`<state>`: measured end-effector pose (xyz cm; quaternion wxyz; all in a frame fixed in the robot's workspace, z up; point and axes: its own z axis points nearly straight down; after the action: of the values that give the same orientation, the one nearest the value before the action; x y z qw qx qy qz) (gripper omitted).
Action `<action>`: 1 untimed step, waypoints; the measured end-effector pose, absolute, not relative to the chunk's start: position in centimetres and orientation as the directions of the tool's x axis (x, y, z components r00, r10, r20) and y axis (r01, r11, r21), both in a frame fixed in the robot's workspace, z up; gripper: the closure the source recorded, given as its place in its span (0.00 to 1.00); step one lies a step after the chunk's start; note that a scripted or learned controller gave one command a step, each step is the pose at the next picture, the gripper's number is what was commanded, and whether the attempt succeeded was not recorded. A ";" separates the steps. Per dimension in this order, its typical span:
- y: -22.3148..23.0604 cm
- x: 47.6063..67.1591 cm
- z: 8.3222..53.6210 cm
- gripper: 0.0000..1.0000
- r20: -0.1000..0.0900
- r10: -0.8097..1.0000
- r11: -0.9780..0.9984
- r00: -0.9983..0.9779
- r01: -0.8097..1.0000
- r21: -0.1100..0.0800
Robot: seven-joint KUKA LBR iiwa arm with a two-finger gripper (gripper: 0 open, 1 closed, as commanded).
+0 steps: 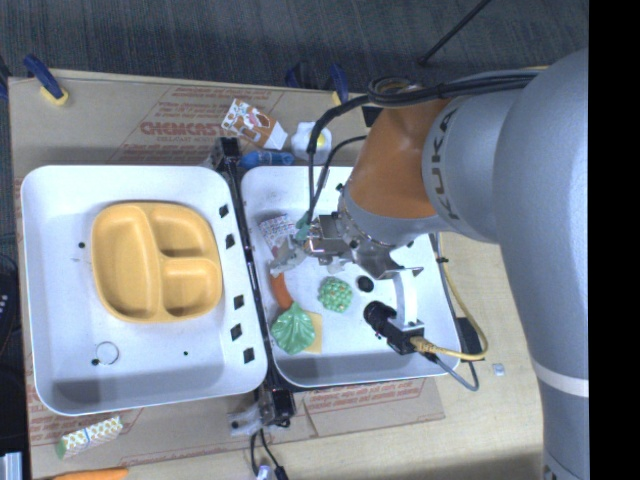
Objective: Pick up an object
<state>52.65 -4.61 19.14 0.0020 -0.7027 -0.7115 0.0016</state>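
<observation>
My gripper (298,243) hangs low over the upper left part of the right bin (345,368), just above a crumpled clear wrapper (275,230). A small orange carrot-like piece (282,289) lies below it. A green knobbly ball (335,294) rests near the bin's middle. A green leafy toy (293,329) lies on a yellow slice (314,334) at the lower left of that bin. The grey arm with its orange band (400,168) covers the bin's right side.
The left bin (60,268) holds a yellow divided tray (155,260). A snack packet (245,121) and a blue and yellow item (285,146) lie on the cardboard behind the bins. A black cable connector (390,328) hangs over the right bin.
</observation>
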 end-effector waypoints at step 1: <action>-4.6 52.7 19.1 0.00 0.001 1.000 0.012 -0.012 1.000 -0.005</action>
<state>52.65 -4.61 19.14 0.0020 -0.7027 -0.7115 0.0016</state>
